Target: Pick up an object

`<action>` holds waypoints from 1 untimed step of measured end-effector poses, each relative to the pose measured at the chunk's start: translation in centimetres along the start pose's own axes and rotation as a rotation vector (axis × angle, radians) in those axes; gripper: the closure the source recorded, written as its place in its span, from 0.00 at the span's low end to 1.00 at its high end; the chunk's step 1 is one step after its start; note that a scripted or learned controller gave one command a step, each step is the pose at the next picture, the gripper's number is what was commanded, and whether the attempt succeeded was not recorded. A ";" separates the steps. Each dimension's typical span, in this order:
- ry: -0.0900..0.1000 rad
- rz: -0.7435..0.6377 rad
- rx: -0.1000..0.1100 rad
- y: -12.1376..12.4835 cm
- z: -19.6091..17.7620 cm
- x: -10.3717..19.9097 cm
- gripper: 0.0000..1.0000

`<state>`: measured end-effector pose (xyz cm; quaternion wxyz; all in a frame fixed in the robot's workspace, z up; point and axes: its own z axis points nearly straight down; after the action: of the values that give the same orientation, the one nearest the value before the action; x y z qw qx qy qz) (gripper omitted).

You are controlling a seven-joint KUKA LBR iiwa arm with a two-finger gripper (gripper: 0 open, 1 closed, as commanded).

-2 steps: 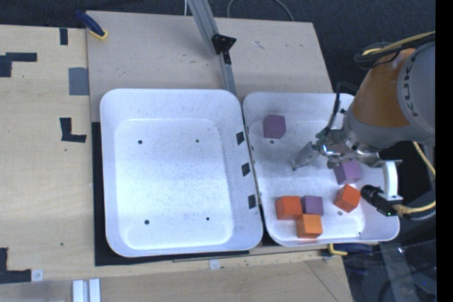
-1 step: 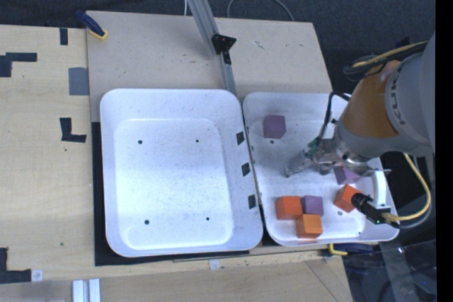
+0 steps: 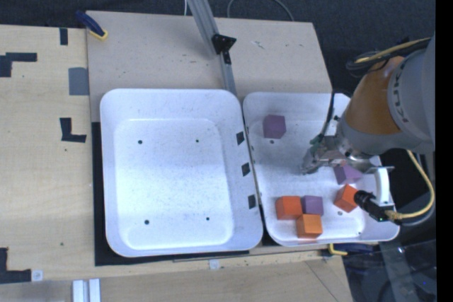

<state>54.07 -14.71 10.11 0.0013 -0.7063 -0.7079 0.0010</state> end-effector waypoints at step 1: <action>-0.002 0.000 -0.008 0.0 -6.2 0.5 1.00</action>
<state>54.09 -14.26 16.34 -0.0020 -0.7064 -0.7078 -0.0012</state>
